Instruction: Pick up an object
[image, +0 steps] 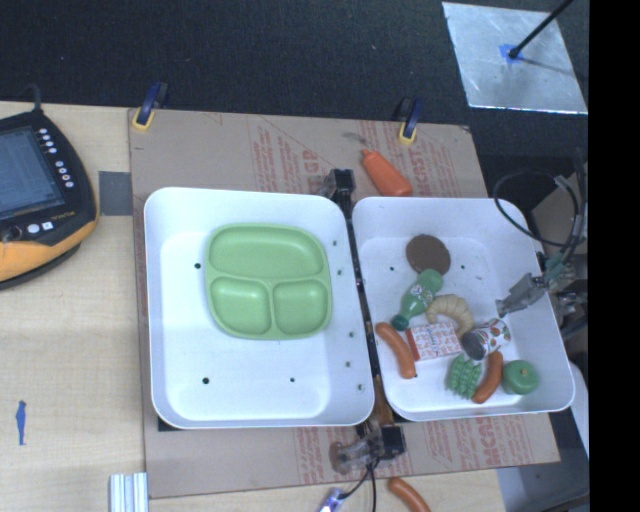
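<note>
The right bin (390, 230) holds a cluster of toy foods: a brown round cookie (428, 253), a green bottle (419, 295), a tan croissant (452, 308), a white packet (436, 341), an orange sausage (396, 349), a green knobbly piece (463, 377), a second orange sausage (489, 376), a green apple (520, 377) and a small grey-capped item (484, 338). My gripper (522, 292) pokes in at the bin's right rim, just right of and above the cluster. Nothing is seen held in it.
The left bin (170, 330) carries a green divided plate (269, 279). An orange carrot (385, 173) lies on the cardboard behind the right bin, another orange toy (410, 492) in front. A teach pendant (35, 195) sits far left. Cables (530, 200) loop at the right.
</note>
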